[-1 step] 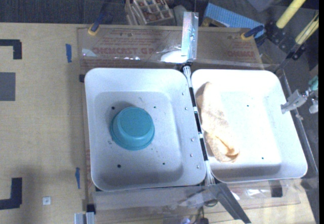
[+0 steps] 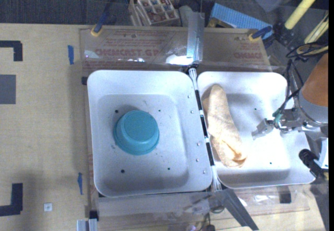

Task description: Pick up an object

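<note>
The bread loaf [image 2: 223, 125] lies along the right bin's [image 2: 271, 81] left wall, long axis near-to-far; the tool [image 2: 266, 126] hovers beside it, rightward, seemingly apart and holding nothing.

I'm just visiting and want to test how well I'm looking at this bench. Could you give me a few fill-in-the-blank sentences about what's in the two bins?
1. The upside-down bowl in the left bin is coloured ____.
2. The long bread roll lies in the ____ bin.
3. The roll lies along that bin's ____ wall.
4. The gripper hangs over the ____ bin.

Missing words: blue; right; left; right
</note>
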Controlling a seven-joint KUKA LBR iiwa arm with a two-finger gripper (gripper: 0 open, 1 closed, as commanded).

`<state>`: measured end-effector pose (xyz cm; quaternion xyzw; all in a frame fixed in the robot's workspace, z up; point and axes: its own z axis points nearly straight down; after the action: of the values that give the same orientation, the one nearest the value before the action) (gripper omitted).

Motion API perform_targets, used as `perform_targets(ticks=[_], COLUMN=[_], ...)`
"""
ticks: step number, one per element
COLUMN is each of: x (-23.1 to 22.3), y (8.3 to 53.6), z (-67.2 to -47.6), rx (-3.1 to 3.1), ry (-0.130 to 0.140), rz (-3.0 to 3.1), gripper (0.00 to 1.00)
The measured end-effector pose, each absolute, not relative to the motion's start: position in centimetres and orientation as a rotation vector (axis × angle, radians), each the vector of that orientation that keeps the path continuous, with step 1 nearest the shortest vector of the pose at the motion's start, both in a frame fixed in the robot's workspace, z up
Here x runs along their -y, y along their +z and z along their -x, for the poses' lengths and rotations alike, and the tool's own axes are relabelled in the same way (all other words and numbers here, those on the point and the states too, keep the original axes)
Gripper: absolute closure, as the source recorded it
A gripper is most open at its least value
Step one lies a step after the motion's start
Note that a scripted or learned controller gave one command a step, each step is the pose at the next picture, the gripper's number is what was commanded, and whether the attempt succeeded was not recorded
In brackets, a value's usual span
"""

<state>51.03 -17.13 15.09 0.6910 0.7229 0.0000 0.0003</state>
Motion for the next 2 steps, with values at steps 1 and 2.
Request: perform_targets(ticks=[1,2], x=[9.8,10.4], y=[9.9,9.4], z=[-56.8,-62.5], rx=[-2.436,-2.42], ry=[0.006,0.015], rz=[-1.97,-1.979], gripper=[0.0,0.0])
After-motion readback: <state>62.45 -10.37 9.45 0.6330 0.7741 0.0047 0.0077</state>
